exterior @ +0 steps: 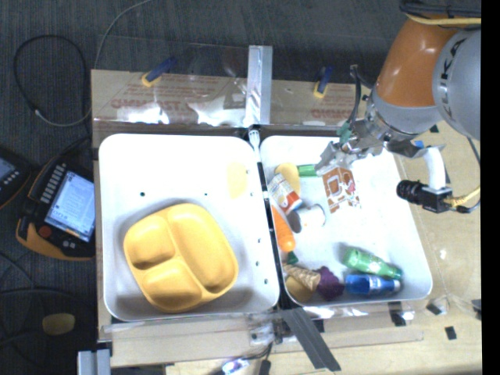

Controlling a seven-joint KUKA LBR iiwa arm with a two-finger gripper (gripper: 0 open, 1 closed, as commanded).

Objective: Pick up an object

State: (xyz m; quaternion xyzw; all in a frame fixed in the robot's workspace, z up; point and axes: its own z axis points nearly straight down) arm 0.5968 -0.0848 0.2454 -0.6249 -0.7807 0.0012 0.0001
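My gripper (341, 153) hangs over the back of the right bin (406, 233), reaching in from the upper right. Directly below it, touching or nearly touching its tip, is an orange-and-white packet (341, 189), tilted. Whether the packet is gripped or just lying under the tip cannot be made out. To the left of the packet lie a bottle with a yellow cap and orange label (284, 186), a small green item (306, 169) and a white cylinder (314, 216).
An orange piece (283, 234) lies along the divider. At the front of the right bin are a green bottle (373, 262), a blue bottle (372, 285), a purple item (329, 282) and a brown item (298, 276). The left bin (156, 158) holds a yellow divided tray (180, 256).
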